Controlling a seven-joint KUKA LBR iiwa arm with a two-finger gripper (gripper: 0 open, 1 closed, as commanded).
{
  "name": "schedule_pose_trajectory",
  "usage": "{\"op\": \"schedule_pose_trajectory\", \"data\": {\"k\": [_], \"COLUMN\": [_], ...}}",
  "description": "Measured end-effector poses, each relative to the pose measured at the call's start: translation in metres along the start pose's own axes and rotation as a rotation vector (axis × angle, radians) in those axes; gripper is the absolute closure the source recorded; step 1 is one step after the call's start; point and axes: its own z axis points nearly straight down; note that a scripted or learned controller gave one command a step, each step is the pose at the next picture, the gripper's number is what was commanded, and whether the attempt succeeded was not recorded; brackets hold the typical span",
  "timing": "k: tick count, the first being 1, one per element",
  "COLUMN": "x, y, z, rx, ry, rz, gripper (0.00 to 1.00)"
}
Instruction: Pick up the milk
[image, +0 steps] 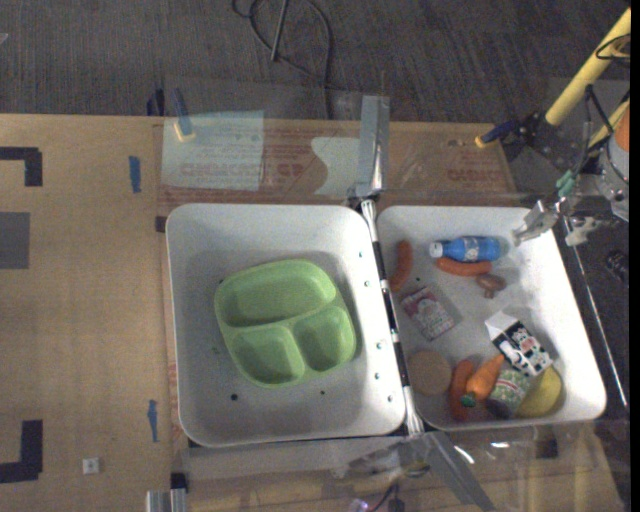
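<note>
The milk (520, 346) is a small white carton with black cow patches. It lies tilted in the right bin (570, 300), near that bin's right wall, just above a banana (546, 396). My gripper (555, 224) hangs over the right bin's far right corner, well behind the milk and apart from it. Its two fingers are spread open with nothing between them.
The right bin also holds a blue bottle (468, 248), a sausage (402, 263), carrots (472, 384), a small packet (428, 312), a brown disc (432, 372) and a green box (510, 389) touching the banana. A green divided plate (285, 322) sits in the left bin (190, 300).
</note>
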Motion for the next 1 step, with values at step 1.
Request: {"op": "schedule_pose_trajectory", "data": {"k": [1], "x": [0.0015], "y": [-0.0648], "z": [0.1023], "rx": [0.002], "ry": [0.008], "rz": [-0.119], "gripper": [0.0]}}
